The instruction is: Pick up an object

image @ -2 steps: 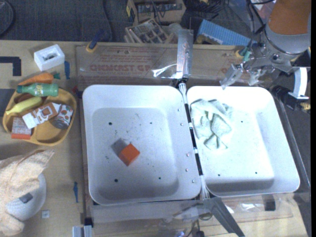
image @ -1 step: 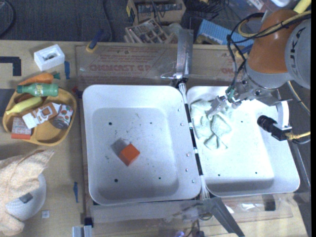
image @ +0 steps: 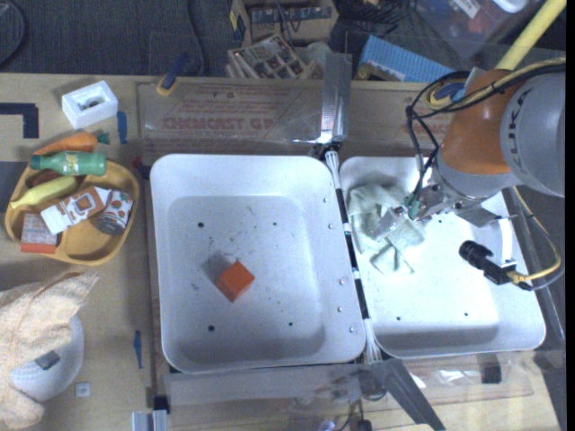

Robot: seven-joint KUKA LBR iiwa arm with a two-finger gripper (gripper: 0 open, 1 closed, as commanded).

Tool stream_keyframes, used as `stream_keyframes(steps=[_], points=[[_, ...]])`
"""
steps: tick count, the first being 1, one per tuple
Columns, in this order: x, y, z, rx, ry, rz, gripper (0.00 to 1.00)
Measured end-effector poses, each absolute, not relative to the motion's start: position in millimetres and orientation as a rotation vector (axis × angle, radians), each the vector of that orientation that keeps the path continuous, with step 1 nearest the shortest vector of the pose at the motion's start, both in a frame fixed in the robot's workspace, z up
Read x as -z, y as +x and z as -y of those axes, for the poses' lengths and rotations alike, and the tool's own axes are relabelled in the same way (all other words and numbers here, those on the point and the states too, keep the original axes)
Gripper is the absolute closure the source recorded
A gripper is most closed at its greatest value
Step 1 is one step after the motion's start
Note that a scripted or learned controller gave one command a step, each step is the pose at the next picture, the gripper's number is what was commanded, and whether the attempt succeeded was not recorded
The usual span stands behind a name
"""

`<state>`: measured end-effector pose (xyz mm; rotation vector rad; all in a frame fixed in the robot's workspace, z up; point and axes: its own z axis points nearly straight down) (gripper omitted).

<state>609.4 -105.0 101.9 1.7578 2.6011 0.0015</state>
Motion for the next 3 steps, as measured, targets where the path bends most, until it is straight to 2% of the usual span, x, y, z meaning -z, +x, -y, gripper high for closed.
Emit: stream_keyframes(steps=[1, 2, 3], points=[[-91, 633.9, 100, -0.007, 1.908, -2.483, 0.0], [-91, 633.9, 100, -0.007, 1.908, -2.483, 0.0], [-92, 594.7, 99, -0.004, 1.841, -2.54, 0.0]])
